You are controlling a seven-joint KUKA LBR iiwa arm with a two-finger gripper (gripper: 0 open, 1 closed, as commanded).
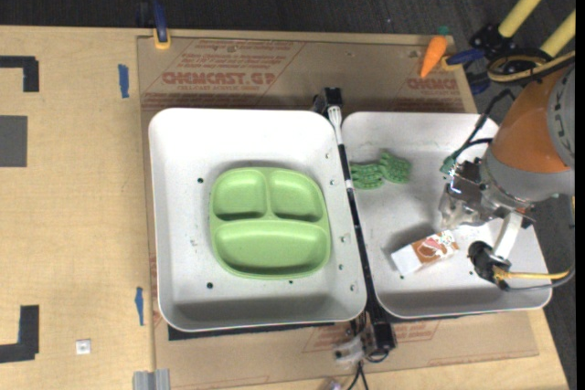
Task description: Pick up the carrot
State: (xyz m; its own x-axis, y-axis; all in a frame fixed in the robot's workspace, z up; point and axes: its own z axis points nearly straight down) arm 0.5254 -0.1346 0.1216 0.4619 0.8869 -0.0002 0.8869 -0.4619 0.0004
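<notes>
The gripper [454, 207] hangs low over the right bin [402, 288], near its right wall, and whether its fingers are spread or closed cannot be told from this slanted view; nothing is seen between them. Just below and left of it, on the bin floor, lies one small white packet [422, 253] with an orange and red print. Further left in the same bin, near the dividing wall, lies one green knobbly toy [379, 170]. The left bin [174, 196] holds one light green divided plate [270, 221] with three compartments, lying flat in the middle. The carrot [433, 56] lies outside both bins, on the cardboard-covered table [73, 224] beyond the right bin's far edge: one small orange toy carrot with a green top, set at a slant.
</notes>
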